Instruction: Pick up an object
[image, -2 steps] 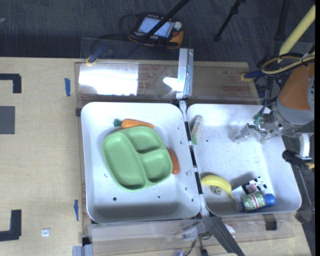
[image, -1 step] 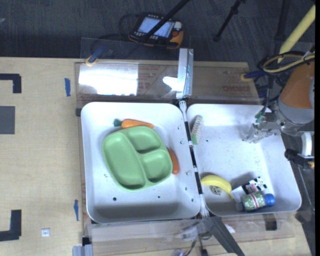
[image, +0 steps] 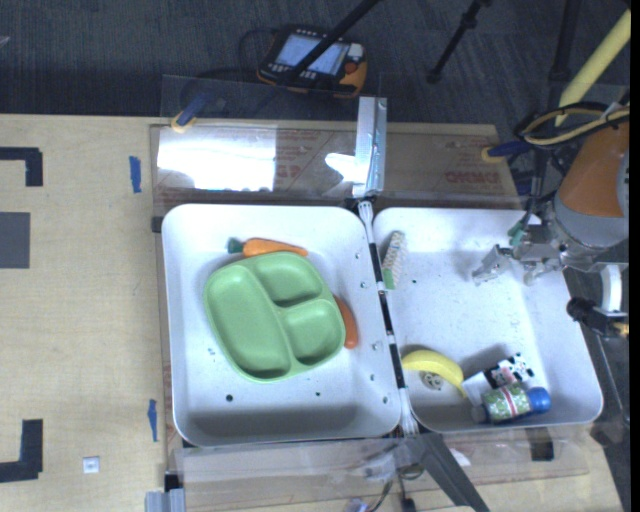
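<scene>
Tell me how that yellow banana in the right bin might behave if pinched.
The banana looks curved and smooth, so it may pivot or slip sideways. It is probably a light toy, easy to lift. It lies by the bin's left wall, which may crowd one side.

Left bin (image: 190, 300): divided plate (image: 272, 315) over a carrot (image: 275, 246). Right bin (image: 560, 330): brush (image: 392, 258) behind, banana (image: 432, 366) and bottle (image: 514, 400) in front.

A green divided plate (image: 272, 315) lies in the left bin (image: 190, 400), partly over a carrot (image: 275, 247). In the right bin (image: 560, 330), a banana (image: 432, 368) and a small bottle (image: 512, 401) sit near, with the gripper (image: 515, 262) hovering at the far right.
</scene>
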